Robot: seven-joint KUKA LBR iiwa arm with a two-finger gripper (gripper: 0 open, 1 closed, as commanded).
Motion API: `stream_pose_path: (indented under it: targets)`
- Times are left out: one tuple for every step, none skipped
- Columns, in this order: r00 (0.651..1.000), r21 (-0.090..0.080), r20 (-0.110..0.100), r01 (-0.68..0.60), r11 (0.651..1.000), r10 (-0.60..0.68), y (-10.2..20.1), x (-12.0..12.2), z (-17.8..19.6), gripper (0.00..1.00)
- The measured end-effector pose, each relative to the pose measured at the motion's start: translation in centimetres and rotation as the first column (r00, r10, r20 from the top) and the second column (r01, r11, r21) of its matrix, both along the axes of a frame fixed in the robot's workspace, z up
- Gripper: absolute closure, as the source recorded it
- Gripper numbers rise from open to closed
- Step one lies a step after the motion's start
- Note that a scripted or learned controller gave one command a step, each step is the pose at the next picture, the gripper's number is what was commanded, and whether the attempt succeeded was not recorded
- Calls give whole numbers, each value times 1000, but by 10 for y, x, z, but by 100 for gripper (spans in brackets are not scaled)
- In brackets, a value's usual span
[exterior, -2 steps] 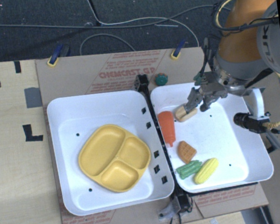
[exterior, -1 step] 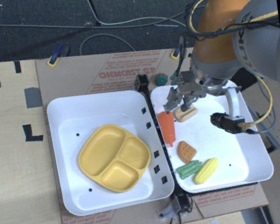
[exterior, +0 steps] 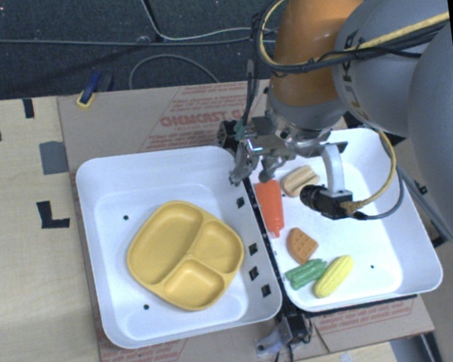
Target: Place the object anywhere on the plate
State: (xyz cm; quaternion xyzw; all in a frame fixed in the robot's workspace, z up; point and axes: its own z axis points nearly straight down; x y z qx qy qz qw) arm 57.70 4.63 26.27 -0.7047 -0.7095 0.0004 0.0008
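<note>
A yellow three-compartment plate (exterior: 186, 254) lies in the left white bin (exterior: 104, 192). An orange carrot (exterior: 272, 210) hangs upright over the left edge of the right bin (exterior: 399, 236), by the divider between the bins. Its top end sits between the fingers of my gripper (exterior: 263, 169), which is shut on it. The carrot is to the right of the plate and apart from it.
In the right bin lie a tan bread roll (exterior: 298, 180), a brown waffle piece (exterior: 302, 245), a green pea pod (exterior: 305, 273) and a yellow corn cob (exterior: 334, 275). A black cable with a connector (exterior: 333, 201) loops from the wrist over that bin.
</note>
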Motion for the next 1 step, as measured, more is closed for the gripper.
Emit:
stream_pose_path:
  targets:
    - [1000, -1, 0, 1, 1000, -1, 60, 10, -9, 100]
